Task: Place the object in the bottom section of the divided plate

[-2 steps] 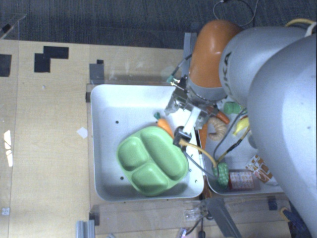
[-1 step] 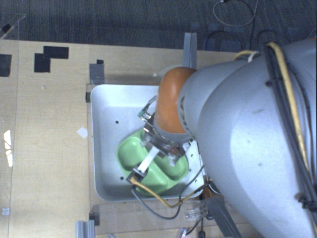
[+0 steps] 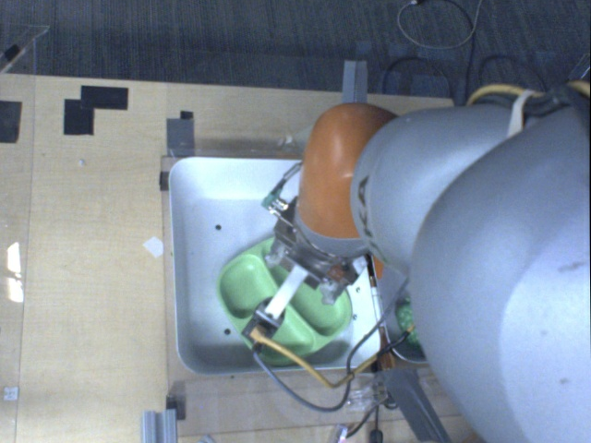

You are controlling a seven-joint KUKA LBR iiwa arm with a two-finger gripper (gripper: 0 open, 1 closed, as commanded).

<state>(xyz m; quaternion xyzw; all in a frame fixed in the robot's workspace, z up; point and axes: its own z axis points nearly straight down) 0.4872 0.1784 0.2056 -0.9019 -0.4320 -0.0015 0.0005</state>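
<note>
A light green divided plate [image 3: 242,284] lies in the left white bin [image 3: 199,220], toward its near right part. My gripper [image 3: 297,289] hangs directly over the plate, and the wrist and cables hide much of the plate's middle and right side. The orange band [image 3: 331,169] of the arm rises just behind it. No loose object shows on the visible parts of the plate.
The grey arm covers the right bin, where a small green thing [image 3: 406,319] peeks out by its edge. A yellow cable [image 3: 295,363] loops over the bin's near rim. Bare bin floor lies at the far left.
</note>
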